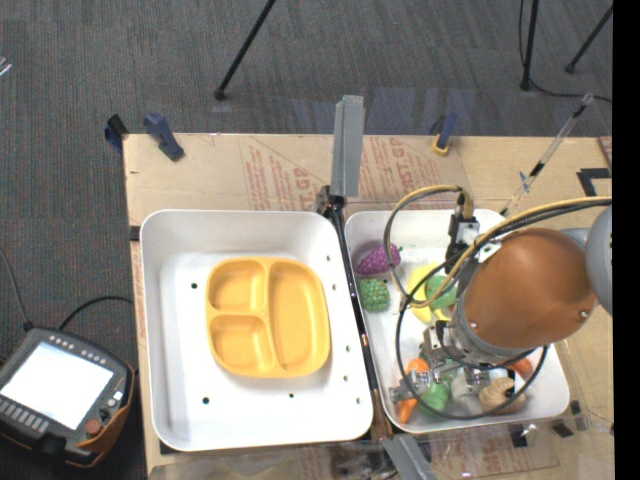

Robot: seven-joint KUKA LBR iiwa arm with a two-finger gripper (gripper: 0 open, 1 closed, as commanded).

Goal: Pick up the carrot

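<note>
- Orange carrot (407, 406) lies at the right bin's (556, 396) front edge, beside a green toy (436, 396).
- My pincer (452, 360) hangs just above them; its grip, I cannot tell.

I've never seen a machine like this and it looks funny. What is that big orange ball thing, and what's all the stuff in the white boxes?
The orange ball is part of a robot arm that reaches in from the right. One camera above the bench looks down at it. At the arm's bottom end is its gripper, like a hand with two fingers, low in the right bin. That bin holds toy food: purple grapes, a bumpy green piece, something yellow, and orange bits that look like the carrot, which it should pick up. I can't tell if it holds anything. The left bin holds a yellow tray with three sections.
</note>
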